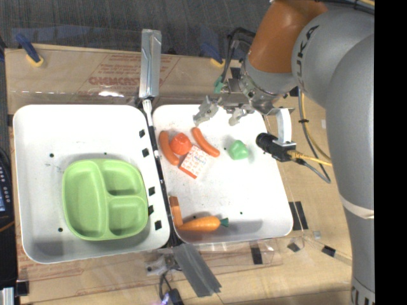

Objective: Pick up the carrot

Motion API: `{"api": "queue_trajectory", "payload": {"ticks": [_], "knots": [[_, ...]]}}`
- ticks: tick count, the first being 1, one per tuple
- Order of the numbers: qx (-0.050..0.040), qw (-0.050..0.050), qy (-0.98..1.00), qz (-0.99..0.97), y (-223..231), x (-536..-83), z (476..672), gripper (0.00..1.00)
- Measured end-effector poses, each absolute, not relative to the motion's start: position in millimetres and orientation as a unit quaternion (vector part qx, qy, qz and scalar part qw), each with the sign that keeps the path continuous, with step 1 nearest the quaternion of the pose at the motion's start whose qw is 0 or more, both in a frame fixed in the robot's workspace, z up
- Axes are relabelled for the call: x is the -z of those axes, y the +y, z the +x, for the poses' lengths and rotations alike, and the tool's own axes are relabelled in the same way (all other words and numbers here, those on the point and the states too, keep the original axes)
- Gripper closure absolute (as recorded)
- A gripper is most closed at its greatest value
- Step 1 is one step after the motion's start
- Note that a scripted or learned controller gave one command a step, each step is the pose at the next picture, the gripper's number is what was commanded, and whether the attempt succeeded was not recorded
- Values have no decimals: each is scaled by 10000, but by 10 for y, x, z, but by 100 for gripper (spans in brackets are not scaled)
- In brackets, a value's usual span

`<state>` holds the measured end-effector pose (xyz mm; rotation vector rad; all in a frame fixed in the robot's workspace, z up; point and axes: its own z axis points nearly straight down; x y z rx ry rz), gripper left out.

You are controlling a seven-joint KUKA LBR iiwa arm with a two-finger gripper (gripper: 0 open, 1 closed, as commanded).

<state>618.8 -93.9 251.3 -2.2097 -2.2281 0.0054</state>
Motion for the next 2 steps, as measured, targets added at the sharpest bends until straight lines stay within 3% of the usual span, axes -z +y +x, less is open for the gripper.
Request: {"api": "queue_trajectory", "payload": {"ticks": [1, 2], "knots": [[-23, 25, -7114, -7027, -1175, -1783, 5598, 0], [-9, 24, -7982, -6023, -1045, -1433, 4915, 0]]}}
